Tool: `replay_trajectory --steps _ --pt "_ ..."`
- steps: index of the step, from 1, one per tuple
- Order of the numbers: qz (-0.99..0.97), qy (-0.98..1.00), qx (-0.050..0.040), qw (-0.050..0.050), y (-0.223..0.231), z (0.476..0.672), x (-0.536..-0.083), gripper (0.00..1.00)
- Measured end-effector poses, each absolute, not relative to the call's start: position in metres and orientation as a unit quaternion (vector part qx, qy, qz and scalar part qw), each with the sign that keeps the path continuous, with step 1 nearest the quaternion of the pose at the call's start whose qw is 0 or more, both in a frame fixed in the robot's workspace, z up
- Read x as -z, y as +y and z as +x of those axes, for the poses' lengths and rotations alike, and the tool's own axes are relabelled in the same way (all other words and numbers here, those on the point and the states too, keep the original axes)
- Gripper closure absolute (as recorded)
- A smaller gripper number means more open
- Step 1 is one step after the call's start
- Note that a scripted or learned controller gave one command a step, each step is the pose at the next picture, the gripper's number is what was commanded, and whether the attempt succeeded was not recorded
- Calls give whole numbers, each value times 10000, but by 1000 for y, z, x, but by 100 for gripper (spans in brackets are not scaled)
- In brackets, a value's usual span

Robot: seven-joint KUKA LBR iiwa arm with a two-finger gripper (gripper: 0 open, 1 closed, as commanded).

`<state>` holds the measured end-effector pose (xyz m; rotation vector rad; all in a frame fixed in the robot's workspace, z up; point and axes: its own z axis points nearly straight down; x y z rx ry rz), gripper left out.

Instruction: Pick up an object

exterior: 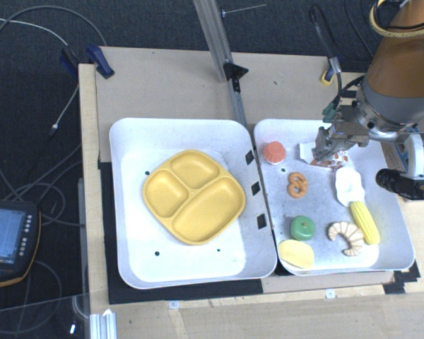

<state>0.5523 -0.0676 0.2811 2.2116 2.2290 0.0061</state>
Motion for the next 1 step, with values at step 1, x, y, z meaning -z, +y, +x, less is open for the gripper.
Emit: replay_trajectory --steps 1 --pt "7048 7095 0 -22 -15 553 -268 100"
